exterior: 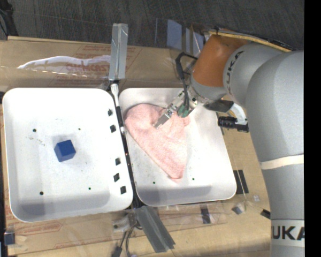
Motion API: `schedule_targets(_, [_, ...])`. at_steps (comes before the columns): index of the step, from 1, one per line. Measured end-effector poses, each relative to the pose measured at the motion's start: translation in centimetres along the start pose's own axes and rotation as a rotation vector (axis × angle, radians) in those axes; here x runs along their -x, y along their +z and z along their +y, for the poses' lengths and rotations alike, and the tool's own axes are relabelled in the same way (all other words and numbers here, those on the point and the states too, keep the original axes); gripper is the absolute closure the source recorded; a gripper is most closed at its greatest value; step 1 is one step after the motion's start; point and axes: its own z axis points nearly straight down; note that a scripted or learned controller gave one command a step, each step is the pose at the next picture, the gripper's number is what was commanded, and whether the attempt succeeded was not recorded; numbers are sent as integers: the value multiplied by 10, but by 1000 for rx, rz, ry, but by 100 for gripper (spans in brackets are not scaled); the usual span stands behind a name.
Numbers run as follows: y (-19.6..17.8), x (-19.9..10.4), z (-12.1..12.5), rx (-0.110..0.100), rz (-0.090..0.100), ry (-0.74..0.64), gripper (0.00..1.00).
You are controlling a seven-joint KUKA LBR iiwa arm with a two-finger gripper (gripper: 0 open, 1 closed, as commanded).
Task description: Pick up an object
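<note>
Camera view: a pink cloth (pixel 159 136) lies crumpled in the right bin (pixel 216 186), spreading from its upper left toward the middle. The gripper (pixel 170 114) sits low over the cloth's upper edge, touching it; whether it is open or closed cannot be told. A blue cube (pixel 65 150) rests in the left bin (pixel 21 208).

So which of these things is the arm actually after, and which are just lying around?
In play:
- gripper, over the right bin
- pink cloth beneath it

Lying about:
- blue cube in the left bin
- clear plastic wrapper on the cardboard behind
</note>
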Motion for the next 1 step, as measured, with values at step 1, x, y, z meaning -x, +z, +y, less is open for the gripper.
schedule_targets(1, [-1, -12, -40, -1, 1, 0, 0])
